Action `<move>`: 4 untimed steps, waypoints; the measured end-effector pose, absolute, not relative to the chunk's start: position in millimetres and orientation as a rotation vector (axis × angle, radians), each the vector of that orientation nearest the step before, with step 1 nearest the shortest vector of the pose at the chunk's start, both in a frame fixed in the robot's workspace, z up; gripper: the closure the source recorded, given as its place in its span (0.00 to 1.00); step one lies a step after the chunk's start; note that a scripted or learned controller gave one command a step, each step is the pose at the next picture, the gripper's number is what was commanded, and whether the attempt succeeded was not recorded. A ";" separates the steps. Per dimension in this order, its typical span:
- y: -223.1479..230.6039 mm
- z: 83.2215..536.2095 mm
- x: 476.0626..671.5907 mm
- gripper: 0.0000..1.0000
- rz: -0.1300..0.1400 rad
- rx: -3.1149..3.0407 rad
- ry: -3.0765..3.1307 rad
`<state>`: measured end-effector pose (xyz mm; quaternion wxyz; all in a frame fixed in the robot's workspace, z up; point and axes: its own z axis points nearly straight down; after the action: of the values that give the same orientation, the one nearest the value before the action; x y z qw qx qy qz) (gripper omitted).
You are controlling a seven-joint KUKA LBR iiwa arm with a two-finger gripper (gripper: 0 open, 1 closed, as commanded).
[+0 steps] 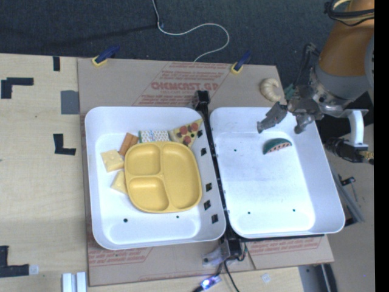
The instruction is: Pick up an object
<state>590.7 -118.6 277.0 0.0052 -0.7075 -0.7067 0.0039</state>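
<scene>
The gripper (284,121) hangs over the far edge of the right bin (316,221) with its two fingers spread apart and nothing between them. A toy watermelon slice (277,145) lies on that bin's floor near the far edge, just below the fingertips and apart from them. In the left bin (103,227), a yellow divided plate (163,176) lies in the middle, with small toy food pieces (130,142) along its far and left sides.

A small half-round toy watermelon slice (277,146), green along its curved rind and red inside, lies flat on the floor of the right-hand shallow white bin (316,218) (curved edge uppermost in the view), in that bin's far half, apart from its walls.
</scene>
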 end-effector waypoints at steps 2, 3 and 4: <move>-119.3 239.4 594.1 0.00 0.007 -2.218 -2.220; -114.9 174.8 591.7 0.00 0.009 -2.215 -2.218; -115.0 110.6 584.8 0.00 0.010 -2.216 -2.218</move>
<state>584.8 -115.0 110.6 0.0034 -0.7068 -0.7074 0.0031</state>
